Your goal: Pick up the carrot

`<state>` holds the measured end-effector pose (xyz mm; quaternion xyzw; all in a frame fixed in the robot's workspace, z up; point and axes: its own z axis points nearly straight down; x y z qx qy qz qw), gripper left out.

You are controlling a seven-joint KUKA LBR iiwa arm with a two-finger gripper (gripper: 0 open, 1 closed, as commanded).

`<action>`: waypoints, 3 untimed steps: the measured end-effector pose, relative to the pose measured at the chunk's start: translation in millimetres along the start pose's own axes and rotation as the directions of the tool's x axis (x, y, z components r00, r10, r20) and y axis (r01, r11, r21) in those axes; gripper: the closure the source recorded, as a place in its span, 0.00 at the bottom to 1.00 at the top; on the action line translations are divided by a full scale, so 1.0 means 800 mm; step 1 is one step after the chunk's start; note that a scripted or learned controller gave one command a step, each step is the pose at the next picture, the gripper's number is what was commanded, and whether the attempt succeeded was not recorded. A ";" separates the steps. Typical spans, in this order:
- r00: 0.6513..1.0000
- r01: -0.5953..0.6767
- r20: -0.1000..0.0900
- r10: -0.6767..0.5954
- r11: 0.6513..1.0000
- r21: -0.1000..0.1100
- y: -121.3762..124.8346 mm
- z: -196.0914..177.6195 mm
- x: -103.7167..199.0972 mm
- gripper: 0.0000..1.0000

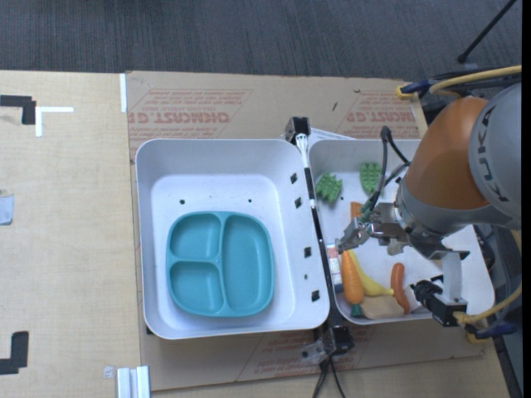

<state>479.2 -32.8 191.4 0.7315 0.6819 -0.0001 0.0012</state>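
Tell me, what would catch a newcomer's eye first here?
Probably the big grey arm with its orange band, reaching in from the right over the right bin. Next, the teal plate lying alone in the left bin. Then the toy food under the arm: a carrot near the right bin's front left corner, with the gripper just above it.

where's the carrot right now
The carrot lies in the right bin, near its left wall and front corner, beside a yellow piece, just below the gripper.
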 end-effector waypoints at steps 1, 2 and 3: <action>1.000 0.000 0.000 0.000 1.000 0.000 0.000 0.000 0.000 0.00; 1.000 0.000 0.000 0.000 1.000 0.000 0.000 0.000 0.000 0.00; 1.000 0.000 0.000 0.000 1.000 0.000 0.000 0.000 0.000 0.00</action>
